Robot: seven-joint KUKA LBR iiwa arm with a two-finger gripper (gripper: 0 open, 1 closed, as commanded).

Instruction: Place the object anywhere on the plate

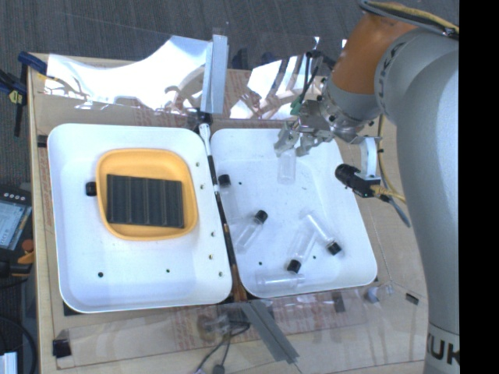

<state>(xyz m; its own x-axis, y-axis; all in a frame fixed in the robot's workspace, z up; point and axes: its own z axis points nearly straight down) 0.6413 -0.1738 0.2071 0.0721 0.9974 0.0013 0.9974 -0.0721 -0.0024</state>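
**Pincer hovering over the right bin, vials lying below it**

The grey arm with the orange band (pixel 366 49) is reaching in from the right, and its pincer (pixel 300 140) is hanging over the upper part of the right shallow white bin (pixel 355 267). Its two fingers are standing apart, and a clear plastic vial (pixel 287 166) is sitting directly under the fingertips, upright or nearly so; whether the fingers are actually touching it is too faint to tell.

Other clear plastic vials with black caps are lying lower in the same bin: one (pixel 251 228) near the middle, two (pixel 312 236) crossing each other toward the lower right, and one (pixel 277 284) along the bottom wall. A small black cap (pixel 224 181) is resting near the bin's left wall.

The yellow plate (pixel 144 166) is sitting in the left shallow white bin (pixel 78 271), well apart from the pincer, and is carrying a dark ribbed rectangular block (pixel 146 199)
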